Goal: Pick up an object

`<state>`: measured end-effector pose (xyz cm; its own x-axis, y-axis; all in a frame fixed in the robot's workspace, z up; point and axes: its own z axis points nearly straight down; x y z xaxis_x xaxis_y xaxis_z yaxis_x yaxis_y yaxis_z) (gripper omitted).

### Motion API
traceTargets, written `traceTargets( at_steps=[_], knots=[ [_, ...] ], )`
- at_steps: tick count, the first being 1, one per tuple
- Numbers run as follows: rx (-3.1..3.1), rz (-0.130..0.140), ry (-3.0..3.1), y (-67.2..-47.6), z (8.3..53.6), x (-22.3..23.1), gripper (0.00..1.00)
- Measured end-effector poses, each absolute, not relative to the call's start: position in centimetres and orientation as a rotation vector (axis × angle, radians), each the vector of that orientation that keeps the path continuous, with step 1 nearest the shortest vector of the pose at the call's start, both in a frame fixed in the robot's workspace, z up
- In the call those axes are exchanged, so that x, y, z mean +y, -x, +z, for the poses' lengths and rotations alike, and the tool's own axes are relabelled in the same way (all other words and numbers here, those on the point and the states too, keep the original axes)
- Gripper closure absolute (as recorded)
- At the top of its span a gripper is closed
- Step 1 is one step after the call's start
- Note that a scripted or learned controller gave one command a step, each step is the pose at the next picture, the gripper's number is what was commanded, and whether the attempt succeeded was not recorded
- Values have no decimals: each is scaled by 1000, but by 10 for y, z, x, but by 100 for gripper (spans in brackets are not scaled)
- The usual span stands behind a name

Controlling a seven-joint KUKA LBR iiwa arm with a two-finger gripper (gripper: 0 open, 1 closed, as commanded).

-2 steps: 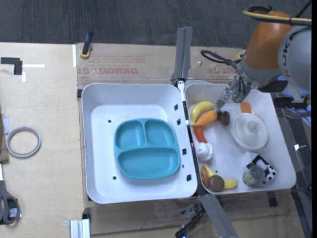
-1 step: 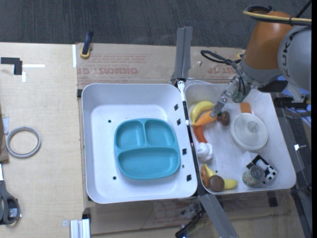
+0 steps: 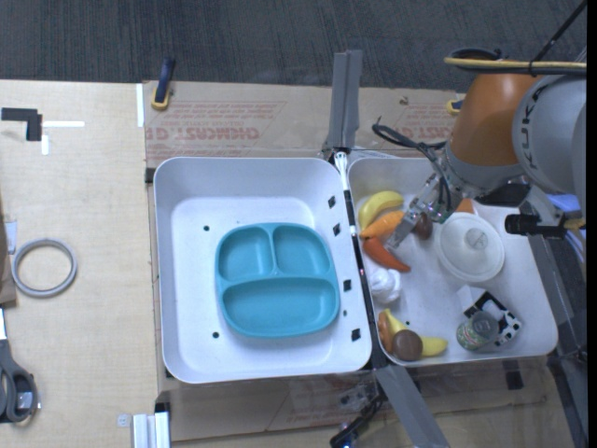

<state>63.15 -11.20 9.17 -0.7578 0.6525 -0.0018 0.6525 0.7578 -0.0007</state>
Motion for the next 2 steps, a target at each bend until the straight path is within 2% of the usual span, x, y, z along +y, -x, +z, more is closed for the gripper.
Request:
traceTargets(
  at_steps=[1,2],
  knots=[
    [2828,-4,-1360,-637,93,-98,0],
    [2814,-2,-1391,-625,93,-104,0]
  ],
)
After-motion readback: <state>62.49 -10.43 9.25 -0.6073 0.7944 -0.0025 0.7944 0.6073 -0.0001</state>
